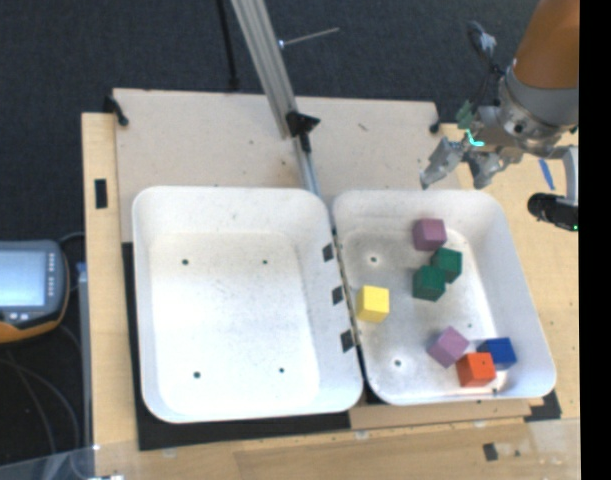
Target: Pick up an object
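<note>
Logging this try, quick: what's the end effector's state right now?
End effector: fingers spread open, holding nothing, above the back rim of the right bin.

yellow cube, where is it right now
In the camera view the yellow cube lies in the right bin, close to its left wall beside the divide between the two bins, left of the two green cubes.

Two white bins (235,298) flecked with fine dark specks sit on a pale tan table (365,128). The right one holds two purple cubes (429,233), two dark green cubes (429,283), a yellow cube (374,302), a blue cube (499,350) and an orange cube (475,369). The arm (547,43) is orange above its grey wrist, the floor (95,28) is dark grey, and a silver metal rail (260,53) crosses the top.
</note>
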`<state>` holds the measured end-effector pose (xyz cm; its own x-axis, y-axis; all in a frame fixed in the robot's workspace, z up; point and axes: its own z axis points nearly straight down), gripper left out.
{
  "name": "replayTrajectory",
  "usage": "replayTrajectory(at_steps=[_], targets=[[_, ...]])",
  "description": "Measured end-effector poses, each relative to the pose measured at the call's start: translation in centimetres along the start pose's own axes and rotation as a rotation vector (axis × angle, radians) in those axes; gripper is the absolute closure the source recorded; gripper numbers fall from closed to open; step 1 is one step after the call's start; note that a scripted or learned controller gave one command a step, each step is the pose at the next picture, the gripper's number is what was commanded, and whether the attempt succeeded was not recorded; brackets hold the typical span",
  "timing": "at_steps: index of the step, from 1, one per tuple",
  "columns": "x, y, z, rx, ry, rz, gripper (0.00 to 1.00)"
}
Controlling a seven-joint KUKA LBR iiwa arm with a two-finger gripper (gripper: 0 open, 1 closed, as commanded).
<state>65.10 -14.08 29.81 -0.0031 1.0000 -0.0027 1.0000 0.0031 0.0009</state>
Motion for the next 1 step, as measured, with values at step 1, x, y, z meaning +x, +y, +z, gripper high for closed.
replayTrajectory(at_steps=[1], targets=[[-0.78,-2.62,-8.99,-0.009,-0.001,0.004,0.00]])
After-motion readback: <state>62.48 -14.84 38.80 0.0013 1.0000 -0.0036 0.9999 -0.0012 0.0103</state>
